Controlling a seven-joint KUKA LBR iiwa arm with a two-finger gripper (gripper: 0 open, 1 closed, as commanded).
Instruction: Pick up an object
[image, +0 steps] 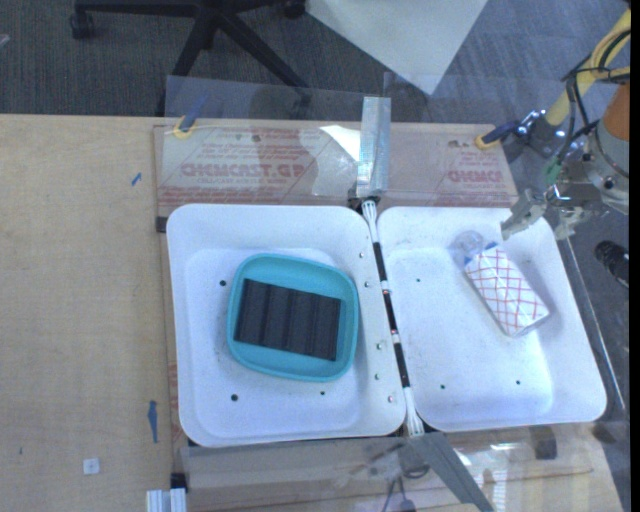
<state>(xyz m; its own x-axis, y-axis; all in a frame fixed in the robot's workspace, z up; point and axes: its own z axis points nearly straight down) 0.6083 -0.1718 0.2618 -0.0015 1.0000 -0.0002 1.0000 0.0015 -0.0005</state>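
Observation:
A red-and-white checked packet (508, 290) lies tilted in the upper right part of the right bin (480, 390). A small clear, bluish piece (468, 244) sits at the packet's upper left end. A teal tray with a dark ribbed insert (292, 317) rests in the middle of the left bin (200, 250). My gripper (540, 221) hangs over the right bin's far right corner, just above and to the right of the packet. Its fingers (518, 220) stand apart, open, with nothing between them.
A metal post (375, 150) rises behind the joint between the two bins. Behind them lies a clear sheet with red lettering (250, 165). Cables and the arm's body (600, 130) crowd the upper right. The wooden bench (70, 300) stretches to the left.

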